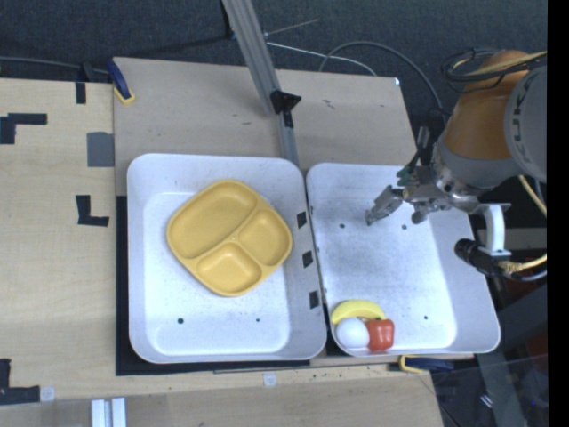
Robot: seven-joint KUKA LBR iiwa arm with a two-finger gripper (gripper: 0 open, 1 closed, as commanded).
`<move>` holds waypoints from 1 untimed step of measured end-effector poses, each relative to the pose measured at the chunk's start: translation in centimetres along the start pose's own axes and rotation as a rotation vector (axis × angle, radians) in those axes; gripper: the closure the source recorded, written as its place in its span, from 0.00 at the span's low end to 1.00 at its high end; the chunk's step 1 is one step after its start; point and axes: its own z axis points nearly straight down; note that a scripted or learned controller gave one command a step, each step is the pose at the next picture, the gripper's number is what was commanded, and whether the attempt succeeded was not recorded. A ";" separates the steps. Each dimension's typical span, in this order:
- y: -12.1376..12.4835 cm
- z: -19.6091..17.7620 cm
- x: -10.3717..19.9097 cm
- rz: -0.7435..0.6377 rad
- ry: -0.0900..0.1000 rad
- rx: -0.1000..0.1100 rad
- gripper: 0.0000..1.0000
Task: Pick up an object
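My gripper [395,217] hovers over the back part of the right bin [462,327], open, with nothing between its fingers. Three small objects huddle in that bin's front left corner: a yellow curved piece [357,309], a white ball [353,333] and a red piece [381,334]. They lie well in front of the gripper and apart from it. A yellow three-compartment plate [229,236] rests in the left bin [151,327].
A grey metal pole [258,56] slants down from the top to the bins' back edge. Cables [356,52] run over the bench behind the right bin. The arm's orange band [484,105] is at the right.
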 end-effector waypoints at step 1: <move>0.0 0.0 0.0 0.000 0.000 0.000 0.00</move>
